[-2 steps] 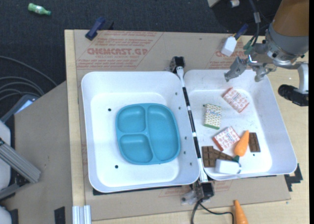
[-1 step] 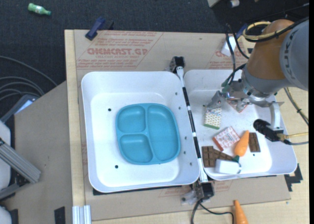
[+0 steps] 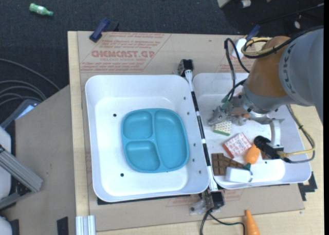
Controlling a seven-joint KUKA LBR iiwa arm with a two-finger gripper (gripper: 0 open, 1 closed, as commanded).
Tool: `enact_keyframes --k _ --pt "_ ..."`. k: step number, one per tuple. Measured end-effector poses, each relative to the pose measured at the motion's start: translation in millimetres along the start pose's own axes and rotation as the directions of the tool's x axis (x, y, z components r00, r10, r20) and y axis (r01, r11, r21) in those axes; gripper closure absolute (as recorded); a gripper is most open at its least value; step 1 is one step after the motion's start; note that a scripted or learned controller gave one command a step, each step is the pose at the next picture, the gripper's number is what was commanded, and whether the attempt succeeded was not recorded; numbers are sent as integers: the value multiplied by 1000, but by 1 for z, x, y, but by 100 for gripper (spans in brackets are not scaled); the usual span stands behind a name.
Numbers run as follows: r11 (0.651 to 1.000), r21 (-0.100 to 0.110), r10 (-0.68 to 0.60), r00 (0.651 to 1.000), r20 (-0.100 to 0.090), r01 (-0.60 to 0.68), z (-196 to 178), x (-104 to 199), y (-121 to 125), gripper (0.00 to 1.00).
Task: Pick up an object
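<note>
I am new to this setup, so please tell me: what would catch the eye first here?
First the blue divided tray, lying alone in the middle of the left bin. Next the grey arm with its orange band, reaching over the right bin, its claw low above a clutter of small things, among them an orange object.

Red print on the brown tabletop, just above the left bin, reads roughly "CHEMCAST GP" in large letters. Smaller red lines above and below it are too fine to read. A small packet in the right bin carries red-and-white printing, but none of it can be made out.
</note>
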State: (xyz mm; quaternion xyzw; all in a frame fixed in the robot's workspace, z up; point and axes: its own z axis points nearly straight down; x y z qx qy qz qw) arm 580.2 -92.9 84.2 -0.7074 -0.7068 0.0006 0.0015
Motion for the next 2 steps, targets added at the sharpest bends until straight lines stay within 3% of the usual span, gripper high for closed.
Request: enact_keyframes --k 1,2 --pt "1000 -1 1 1000 0 -1 -10 0 0 100" --pt "1000 -3 -2 1000 0 2 -100 83 -7 100"
